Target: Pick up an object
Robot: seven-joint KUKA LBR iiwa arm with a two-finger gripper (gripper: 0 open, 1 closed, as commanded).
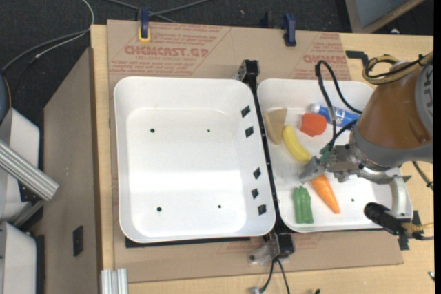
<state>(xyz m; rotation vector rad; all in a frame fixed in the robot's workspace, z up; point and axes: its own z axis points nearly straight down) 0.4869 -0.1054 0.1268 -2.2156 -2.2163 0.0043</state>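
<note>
The right bin [358, 222] holds several toys: a yellow banana [295, 144], an orange-red block [313, 124], a tan wedge [277, 122], a green piece [302, 206], an orange carrot [326, 193] and a blue-and-white item [339, 113] at the back. My gripper [324, 166] hangs low over the middle of this bin, just above the carrot's top end and right of the banana. Its grey fingers [313, 170] point left. Nothing visibly sits between them.
The left bin [131, 148] lies beside the right one, with a black divider strip [258, 141] between them. The arm's orange band [393, 117] and black cables [331, 89] cover the right bin's right half. Clamps [145, 25] hold the cardboard at the back.
</note>
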